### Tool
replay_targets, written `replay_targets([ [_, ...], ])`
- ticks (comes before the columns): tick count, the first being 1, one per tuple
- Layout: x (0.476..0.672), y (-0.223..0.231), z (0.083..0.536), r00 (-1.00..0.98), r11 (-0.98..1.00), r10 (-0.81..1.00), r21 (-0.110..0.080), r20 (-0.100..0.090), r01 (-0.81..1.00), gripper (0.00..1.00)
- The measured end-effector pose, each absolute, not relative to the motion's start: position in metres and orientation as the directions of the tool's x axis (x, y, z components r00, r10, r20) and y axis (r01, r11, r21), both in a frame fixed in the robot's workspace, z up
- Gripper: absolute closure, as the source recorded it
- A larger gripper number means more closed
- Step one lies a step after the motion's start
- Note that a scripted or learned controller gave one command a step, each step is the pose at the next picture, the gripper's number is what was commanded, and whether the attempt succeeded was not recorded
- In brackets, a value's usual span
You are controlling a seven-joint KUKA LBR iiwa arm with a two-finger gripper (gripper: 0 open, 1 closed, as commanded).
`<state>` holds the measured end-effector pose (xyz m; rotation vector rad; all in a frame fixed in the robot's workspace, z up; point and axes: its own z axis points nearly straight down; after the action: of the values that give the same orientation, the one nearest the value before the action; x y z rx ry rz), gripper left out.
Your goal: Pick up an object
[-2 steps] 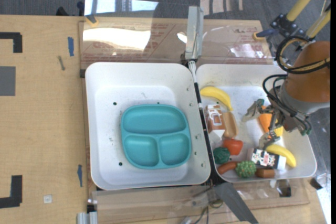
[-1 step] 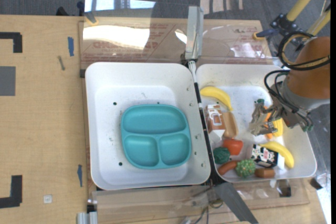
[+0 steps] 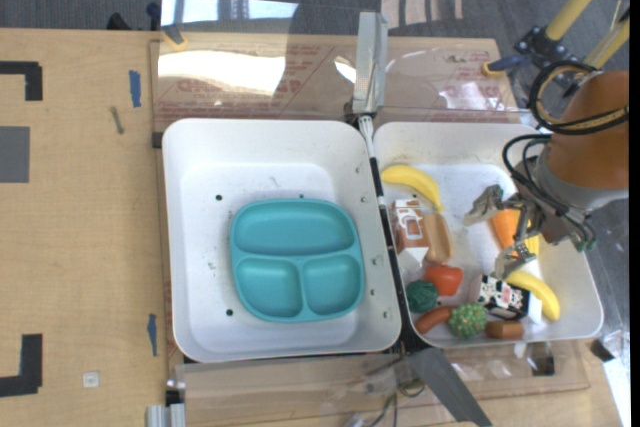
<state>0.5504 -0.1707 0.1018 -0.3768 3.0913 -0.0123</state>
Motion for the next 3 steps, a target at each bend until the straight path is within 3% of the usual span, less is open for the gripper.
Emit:
replay_targets([
  [1,0.553,-0.17,0.114,-0.97,0.971,-0.24,-0.016,-0.035,-0.24,1.0],
  [2,0.553,-0.17,0.113,-0.97,0.971,-0.241,-0.014,-0.033,-0.24,0.0],
  [3,0.548,-0.171,0.089,-0.979,0.979,-0.203,-0.002,-0.01,-0.203,0.0],
])
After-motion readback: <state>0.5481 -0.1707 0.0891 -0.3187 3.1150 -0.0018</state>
